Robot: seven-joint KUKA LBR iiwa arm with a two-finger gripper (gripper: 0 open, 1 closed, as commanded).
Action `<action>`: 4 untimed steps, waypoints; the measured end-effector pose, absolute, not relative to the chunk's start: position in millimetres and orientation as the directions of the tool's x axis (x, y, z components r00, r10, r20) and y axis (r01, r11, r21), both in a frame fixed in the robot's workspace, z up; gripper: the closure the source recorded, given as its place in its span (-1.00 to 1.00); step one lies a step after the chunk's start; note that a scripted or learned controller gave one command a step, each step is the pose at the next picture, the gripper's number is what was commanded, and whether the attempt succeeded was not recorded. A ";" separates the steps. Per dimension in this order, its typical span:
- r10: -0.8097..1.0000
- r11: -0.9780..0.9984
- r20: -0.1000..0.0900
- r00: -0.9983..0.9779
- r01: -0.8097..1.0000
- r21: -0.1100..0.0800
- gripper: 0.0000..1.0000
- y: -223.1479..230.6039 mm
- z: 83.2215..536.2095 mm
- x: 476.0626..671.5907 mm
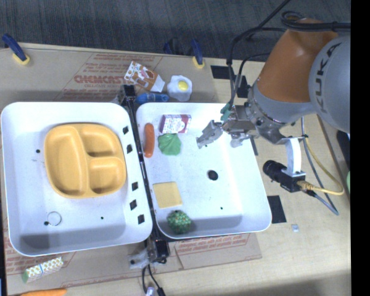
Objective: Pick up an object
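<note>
Two white bins (253, 208) fill our bench; our gripper (219, 132) hangs open-fingered at upper right, with the green leaf (169, 144) well left of them.

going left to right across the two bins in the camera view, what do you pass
yellow divided tray → orange sausage → green leaf toy → black spot in the right bin → gripper
</note>
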State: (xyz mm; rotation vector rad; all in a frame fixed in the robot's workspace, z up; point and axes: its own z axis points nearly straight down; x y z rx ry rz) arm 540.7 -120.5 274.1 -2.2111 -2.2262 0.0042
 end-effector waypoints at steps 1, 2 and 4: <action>0.927 0.375 0.003 -0.375 0.927 -0.005 -1.00 -100.7 150.2 604.1; 0.912 0.411 0.001 -0.411 0.912 -0.002 -1.00 -10.5 191.9 598.1; 0.738 0.675 0.000 -0.675 0.738 -0.001 -1.00 -13.4 191.9 622.3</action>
